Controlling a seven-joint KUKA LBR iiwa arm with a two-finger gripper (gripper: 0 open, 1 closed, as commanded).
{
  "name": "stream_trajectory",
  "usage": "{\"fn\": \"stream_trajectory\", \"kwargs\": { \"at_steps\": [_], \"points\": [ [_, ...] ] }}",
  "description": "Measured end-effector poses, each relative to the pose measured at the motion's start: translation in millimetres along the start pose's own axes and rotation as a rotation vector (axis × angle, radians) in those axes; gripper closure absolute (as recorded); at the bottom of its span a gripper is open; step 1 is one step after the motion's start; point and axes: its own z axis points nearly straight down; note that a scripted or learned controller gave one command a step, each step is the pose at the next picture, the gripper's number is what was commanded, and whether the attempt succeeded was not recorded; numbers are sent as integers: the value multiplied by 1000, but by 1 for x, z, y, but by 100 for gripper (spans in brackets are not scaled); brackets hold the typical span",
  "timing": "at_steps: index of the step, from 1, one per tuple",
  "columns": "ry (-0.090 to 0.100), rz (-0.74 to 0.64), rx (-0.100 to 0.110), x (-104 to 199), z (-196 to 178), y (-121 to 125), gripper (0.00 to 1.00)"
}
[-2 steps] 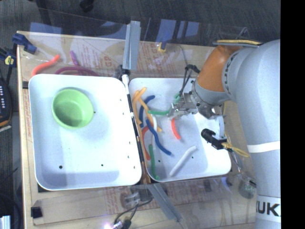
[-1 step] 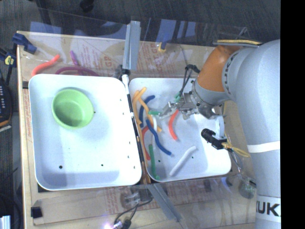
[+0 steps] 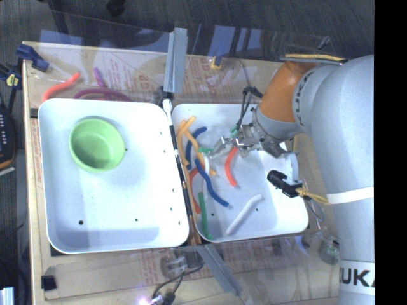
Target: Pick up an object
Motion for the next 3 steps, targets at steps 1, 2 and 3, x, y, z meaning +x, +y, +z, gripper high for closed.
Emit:
{"fn": "stream_trajectory", "kwargs": {
  "at_steps": [1, 2, 3],
  "points": [
    [-2, -3, -1, 0, -11, 1, 100],
    [-2, -3, -1, 0, -11, 1, 0],
    [-1, -4, -2, 0, -21, 1, 100]
  ]
}}
